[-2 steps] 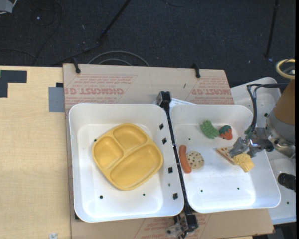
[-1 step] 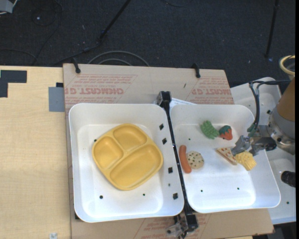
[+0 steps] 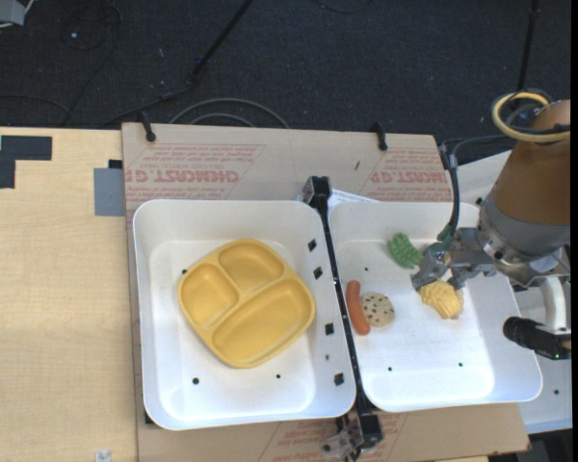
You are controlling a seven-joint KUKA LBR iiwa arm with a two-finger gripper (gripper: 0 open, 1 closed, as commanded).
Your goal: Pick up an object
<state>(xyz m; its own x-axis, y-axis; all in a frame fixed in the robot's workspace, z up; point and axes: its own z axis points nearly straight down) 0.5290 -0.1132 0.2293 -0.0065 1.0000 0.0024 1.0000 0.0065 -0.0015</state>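
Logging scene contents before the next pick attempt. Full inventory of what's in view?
white bins: 2, white, side by side on the bench, left and right
divided plate: 1, yellow, three compartments, in the left bin
green toy: 1, green, right bin, upper middle
corn cob: 1, yellow, right bin, just below the jaws
cookie: 1, tan with dark specks, right bin, left part
sausage: 1, orange-red, right bin, beside the cookie on its left
cardboard sheet: 1, brown with red print, under the bins
arm: 1, grey with orange band, entering from the right
gripper: 1, grey, over the right bin between green toy and corn cob
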